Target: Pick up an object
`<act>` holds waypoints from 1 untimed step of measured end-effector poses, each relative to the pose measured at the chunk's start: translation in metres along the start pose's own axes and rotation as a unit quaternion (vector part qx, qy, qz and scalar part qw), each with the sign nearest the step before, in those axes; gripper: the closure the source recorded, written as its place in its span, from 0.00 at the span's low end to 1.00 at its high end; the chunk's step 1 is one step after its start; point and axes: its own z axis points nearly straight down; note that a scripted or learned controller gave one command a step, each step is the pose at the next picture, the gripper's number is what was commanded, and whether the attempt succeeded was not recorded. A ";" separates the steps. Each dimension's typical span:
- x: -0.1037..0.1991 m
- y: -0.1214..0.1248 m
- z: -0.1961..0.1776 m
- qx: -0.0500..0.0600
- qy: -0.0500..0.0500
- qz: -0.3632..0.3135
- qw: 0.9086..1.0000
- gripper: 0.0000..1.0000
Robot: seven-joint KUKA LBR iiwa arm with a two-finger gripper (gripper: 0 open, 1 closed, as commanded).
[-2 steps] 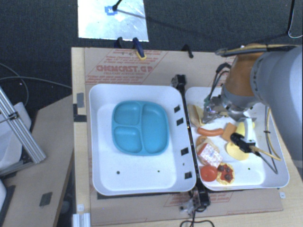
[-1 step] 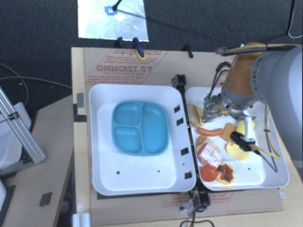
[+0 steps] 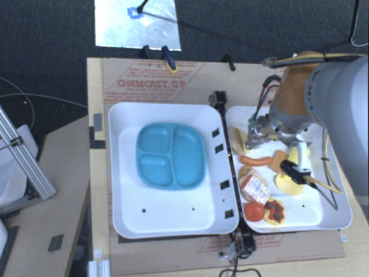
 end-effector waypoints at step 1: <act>0.000 -0.002 0.001 0.000 0.000 0.001 1.000 1.00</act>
